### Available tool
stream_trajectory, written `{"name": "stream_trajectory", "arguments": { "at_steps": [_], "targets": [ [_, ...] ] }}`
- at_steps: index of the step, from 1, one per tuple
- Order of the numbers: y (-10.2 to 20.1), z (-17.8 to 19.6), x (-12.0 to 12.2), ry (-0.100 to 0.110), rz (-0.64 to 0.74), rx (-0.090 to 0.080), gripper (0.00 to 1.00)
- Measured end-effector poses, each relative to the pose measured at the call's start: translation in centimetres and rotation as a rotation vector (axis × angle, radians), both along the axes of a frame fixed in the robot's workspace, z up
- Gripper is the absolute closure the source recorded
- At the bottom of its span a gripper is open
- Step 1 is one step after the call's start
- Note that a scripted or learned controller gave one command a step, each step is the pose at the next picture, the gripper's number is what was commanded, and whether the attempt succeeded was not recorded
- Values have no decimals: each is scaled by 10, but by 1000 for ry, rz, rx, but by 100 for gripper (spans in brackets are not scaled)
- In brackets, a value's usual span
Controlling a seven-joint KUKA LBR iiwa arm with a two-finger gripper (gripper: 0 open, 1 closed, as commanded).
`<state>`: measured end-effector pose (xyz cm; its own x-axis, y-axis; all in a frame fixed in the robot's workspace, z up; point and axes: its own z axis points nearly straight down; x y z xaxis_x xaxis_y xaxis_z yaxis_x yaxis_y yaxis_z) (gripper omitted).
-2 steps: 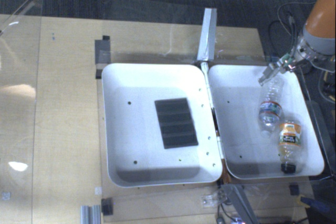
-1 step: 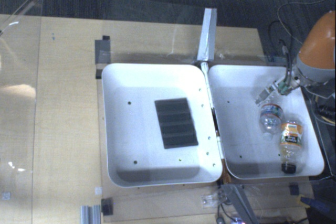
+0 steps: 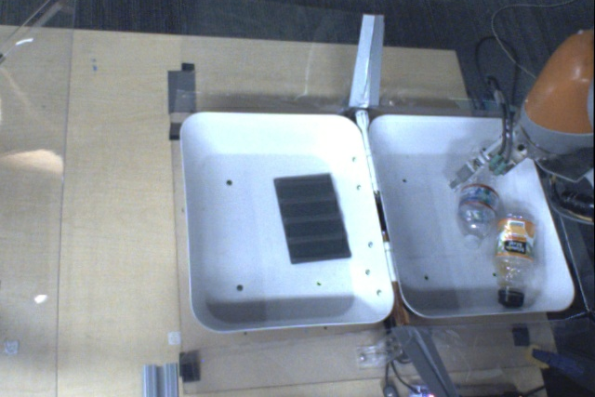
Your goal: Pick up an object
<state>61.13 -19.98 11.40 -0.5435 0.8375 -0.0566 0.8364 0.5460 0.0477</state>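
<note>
On the pale wooden tabletop (image 3: 102, 228) two shallow white plastic bins sit side by side, their inner rims almost touching. The left bin (image 3: 209, 200) holds a flat black ribbed rectangular pad (image 3: 311, 218), lying near its middle and turned slightly off square to the walls. The right bin (image 3: 418, 200) holds a clear plastic bottle with a yellow-orange label and a dark cap (image 3: 511, 260), lying on its side along the right wall with the cap toward the near edge. The grey arm with its orange band (image 3: 562, 98) reaches in from the right over the far corner of this bin, and its gripper (image 3: 476, 170) hangs low above the bin floor, just beyond the bottle's clear, unlabelled end. Whether the gripper is spread or clenched cannot be told at this angle. The bottle rests on the bin floor, and nothing shows between the gripper's tips.
</note>
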Motion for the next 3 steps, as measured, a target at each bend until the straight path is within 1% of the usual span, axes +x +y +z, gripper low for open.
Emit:
{"name": "stream_trajectory", "arguments": {
  "at_steps": [1, 2, 3],
  "targets": [
    [25, -24, -28, 56, 139, 13, 0],
    [38, -24, -79, 55, 136, 14, 0],
    [37, -24, -79, 55, 135, 14, 0]
  ]
}}
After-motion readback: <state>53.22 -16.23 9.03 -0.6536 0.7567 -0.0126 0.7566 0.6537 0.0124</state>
